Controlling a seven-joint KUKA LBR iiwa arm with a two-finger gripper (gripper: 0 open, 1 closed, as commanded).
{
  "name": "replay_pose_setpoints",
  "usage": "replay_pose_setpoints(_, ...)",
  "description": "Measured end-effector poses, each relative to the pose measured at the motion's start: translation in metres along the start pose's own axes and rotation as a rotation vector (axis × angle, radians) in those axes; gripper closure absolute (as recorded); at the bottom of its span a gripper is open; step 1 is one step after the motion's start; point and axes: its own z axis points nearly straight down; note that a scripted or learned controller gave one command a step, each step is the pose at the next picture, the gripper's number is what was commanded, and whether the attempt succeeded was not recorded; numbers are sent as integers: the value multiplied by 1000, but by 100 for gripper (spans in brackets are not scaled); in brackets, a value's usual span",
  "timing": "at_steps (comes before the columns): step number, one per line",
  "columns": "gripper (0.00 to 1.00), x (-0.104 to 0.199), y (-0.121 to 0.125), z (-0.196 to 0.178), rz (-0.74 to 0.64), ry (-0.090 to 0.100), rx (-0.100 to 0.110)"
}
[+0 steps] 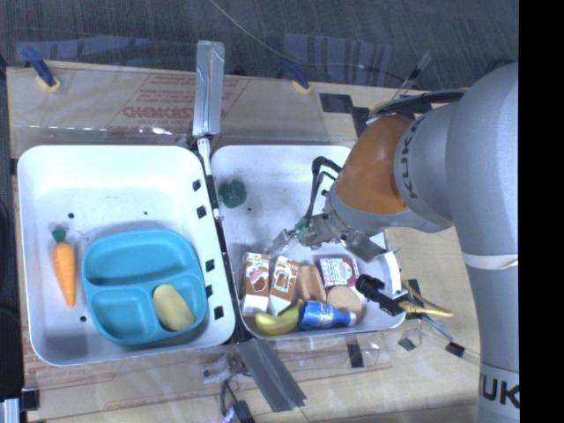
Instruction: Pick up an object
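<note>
Where the claw (pixel 295 233) hovers, snack cartons (pixel 269 280) just below

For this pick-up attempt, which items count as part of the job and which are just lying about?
In play, right bin by the end effector:
- two snack cartons
- banana
- blue can
- dark green ball

Lying about, left bin:
- carrot
- blue divided tray
- yellow potato-like piece in the tray

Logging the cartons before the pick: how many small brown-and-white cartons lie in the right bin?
2: left carton and right carton, side by side at the pile's left, above the banana. More may hide under the arm.
</note>
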Motion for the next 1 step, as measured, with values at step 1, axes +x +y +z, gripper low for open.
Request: replay_pose_setpoints(1,0,-26,-74,0,-165,2,4)
